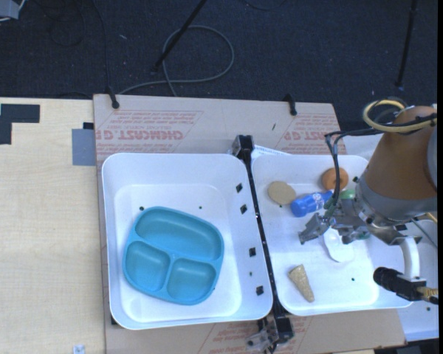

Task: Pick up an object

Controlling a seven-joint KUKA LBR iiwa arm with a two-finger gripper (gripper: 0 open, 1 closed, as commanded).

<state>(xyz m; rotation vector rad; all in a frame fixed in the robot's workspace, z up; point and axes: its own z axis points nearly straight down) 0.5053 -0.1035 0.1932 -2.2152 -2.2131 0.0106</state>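
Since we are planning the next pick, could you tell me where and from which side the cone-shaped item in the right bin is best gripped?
Probably across the wide upper end of the cone, coming straight down from above. It lies flat on the right bin floor, apart from the other items, tapering to a point toward the near wall, so its long sides are free for the gripper.

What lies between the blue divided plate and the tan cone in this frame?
In the camera view, the black divider where the two bins meet lies between the blue divided plate and the tan cone; otherwise bare white bin floor.
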